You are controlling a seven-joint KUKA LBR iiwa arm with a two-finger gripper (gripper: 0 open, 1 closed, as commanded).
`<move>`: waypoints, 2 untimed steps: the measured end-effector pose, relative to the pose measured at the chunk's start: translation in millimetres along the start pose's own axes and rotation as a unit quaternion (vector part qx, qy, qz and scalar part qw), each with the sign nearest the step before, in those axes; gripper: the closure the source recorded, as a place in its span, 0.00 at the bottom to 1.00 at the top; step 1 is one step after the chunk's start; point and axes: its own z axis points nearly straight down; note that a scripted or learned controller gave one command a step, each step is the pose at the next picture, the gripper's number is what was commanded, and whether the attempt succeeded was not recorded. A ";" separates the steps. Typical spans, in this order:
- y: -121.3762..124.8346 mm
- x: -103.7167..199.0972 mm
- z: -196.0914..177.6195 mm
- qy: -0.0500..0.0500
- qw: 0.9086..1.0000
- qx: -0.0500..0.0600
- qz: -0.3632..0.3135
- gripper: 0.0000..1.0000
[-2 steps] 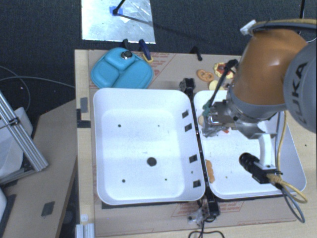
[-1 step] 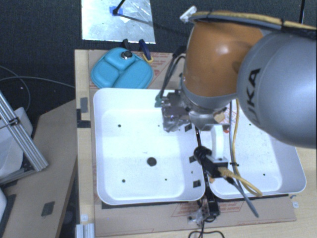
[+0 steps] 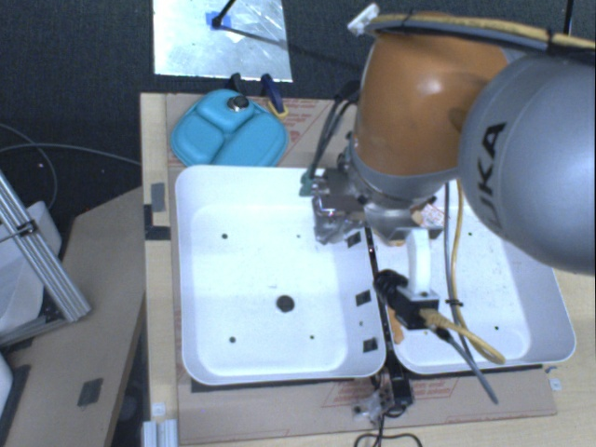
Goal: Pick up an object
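Blue container: a moulded blue plastic tub with a lid (image 3: 228, 130) sits on the bench outside the bins, up and to the left of the gripper, well apart from it.

Left bin: the shallow white plastic bin (image 3: 242, 250) spreads out to the gripper's left, its floor mostly bare apart from a few small dark specks.

Dark disc: a small round dark spot (image 3: 285, 304) lies on that bin's floor, below and to the left of the gripper; whether it is a loose item or a mark in the bin cannot be told.

Gripper: the metal two-finger gripper (image 3: 329, 220) hangs low over the left bin's right-hand edge, next to the divide between the bins. Whether it is spread or pressed together cannot be told, and nothing is seen held in it.

Red-and-white piece: a small red-and-white scrap (image 3: 430, 214) peeps out just right of the gripper, largely hidden by the wrist. It may be a candidate for the pick.

Right bin: the second shallow white bin (image 3: 521, 319) lies to the gripper's right, much of it covered by the arm.

Step in hand: judged to be the approach, with the pick not yet made.

Next move: it calls for settling squarely over one item, descending, and closing on it.
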 end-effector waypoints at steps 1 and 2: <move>2.1 -61.6 -59.2 0.000 1.000 -0.002 0.007 1.00; -10.5 8.7 -35.4 0.000 1.000 0.002 0.000 1.00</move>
